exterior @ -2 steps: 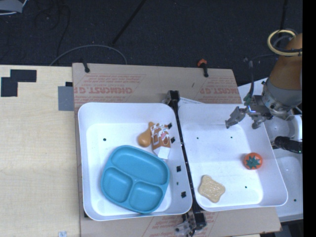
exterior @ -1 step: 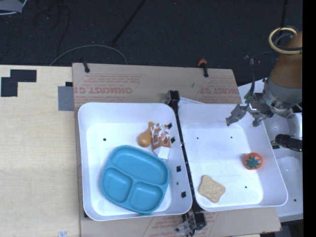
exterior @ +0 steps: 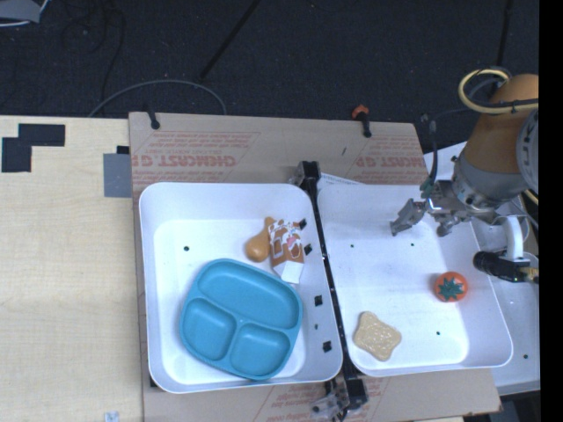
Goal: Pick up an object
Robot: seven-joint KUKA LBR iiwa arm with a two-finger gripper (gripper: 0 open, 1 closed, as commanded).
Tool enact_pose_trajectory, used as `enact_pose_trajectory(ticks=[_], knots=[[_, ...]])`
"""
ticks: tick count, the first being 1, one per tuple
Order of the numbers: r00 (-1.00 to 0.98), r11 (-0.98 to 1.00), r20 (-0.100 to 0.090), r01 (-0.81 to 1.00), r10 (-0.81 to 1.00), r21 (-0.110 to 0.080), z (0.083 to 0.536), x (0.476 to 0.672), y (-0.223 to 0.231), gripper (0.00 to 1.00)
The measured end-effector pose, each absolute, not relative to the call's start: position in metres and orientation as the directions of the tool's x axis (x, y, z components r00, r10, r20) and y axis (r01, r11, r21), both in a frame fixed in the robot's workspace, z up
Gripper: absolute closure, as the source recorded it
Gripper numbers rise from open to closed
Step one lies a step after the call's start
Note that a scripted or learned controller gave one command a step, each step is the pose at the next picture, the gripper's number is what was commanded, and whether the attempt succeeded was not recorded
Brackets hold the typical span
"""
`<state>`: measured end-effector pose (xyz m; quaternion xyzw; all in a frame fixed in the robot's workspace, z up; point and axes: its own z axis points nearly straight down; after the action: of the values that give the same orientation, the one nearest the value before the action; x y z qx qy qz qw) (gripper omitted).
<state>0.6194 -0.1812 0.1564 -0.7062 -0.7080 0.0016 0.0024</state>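
The gripper (exterior: pixel 425 217) hangs over the upper part of the right bin (exterior: pixel 378 202), jaws spread wide with nothing between them. The nearest thing to take, a small round red toy (exterior: pixel 450 287), lies below and slightly right of it in the frame, apart from the fingers; a tan biscuit-shaped piece (exterior: pixel 377 336) sits lower still, toward the bin's bottom left.

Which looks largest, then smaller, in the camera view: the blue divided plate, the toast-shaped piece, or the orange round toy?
1. Blue divided plate, left bin: by far the largest.
2. Toast-shaped piece, right bin.
3. Orange round toy, right bin: smallest, though not far below the toast piece.
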Motion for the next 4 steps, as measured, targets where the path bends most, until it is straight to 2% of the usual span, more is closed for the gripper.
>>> enact_pose_trajectory(ticks=[1,2,3,4], knots=[[-0.005,0.005,0.001,1.000,1.000,-0.005,0.104,0.628,-0.184,0.00],[-0.006,0.006,0.001,1.000,1.000,-0.005,0.087,0.628,-0.183,0.00],[-0.008,0.008,0.001,1.000,1.000,-0.005,0.098,0.628,-0.183,1.00],[-0.003,0.003,0.000,1.000,1.000,0.001,0.140,0.630,-0.181,1.00]])
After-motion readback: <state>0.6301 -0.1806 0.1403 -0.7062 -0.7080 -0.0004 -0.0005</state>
